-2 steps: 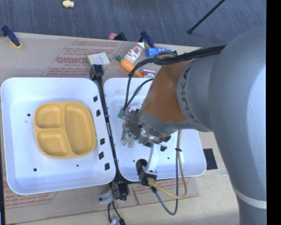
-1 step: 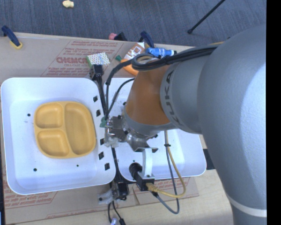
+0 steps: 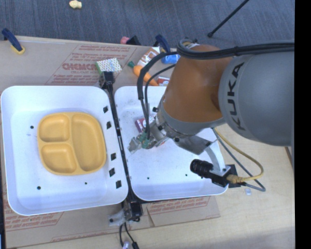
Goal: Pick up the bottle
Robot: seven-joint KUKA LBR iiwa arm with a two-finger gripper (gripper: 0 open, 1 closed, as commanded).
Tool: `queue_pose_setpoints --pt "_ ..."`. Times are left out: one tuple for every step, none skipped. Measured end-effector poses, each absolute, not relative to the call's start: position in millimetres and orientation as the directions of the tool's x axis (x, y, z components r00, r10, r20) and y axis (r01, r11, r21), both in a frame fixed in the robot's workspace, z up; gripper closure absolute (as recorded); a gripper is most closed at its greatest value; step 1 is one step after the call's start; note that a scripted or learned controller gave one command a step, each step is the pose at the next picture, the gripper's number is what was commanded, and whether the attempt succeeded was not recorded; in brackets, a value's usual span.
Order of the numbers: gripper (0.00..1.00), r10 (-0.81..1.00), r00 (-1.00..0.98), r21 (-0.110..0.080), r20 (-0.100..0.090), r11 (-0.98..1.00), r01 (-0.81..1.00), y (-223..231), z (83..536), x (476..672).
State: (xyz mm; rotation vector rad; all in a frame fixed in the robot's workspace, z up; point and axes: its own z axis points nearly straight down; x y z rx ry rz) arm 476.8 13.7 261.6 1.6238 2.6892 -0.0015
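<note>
Over the right bin (image 3: 155, 183), the grey arm (image 3: 259, 97) with its orange band comes in from 3 o'clock and covers most of the bin's 12-to-3 o'clock part. The gripper (image 3: 141, 141) sits low near the bin's centre, slightly toward 9 o'clock, close to the floor. Cannot tell how far open it is, or whether it has hold of anything, because the tip is blurred and cluttered. A small reddish scrap (image 3: 140, 123) lies on the bin floor just at 12 o'clock from the gripper, too small to identify. The bottle (image 3: 149, 75), orange with a white label and a blue bit, lies at the right bin's 12 o'clock edge, apparently just outside the rim on the cardboard sheet (image 3: 67, 66). It is partly hidden by the arm and black cables, and is well apart from the gripper. The left bin (image 3: 20, 118) holds a yellow divided plate (image 3: 71, 141), three compartments, flat, about centred. A small green-and-white patterned box (image 3: 109, 65) sits on the cardboard at 12 o'clock, between the two bins. Blue clamps grip the cardboard's far edge, one at 10 o'clock (image 3: 13, 40), one at 12 o'clock (image 3: 160, 40). A yellow crumb (image 3: 75, 4) lies on the carpet at 11 o'clock.
</note>
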Motion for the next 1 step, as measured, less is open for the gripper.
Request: queue_pose_setpoints --pt "1.00 0.933 -0.361 -0.005 0.001 0.361 0.933 80.6 211.2 476.2"
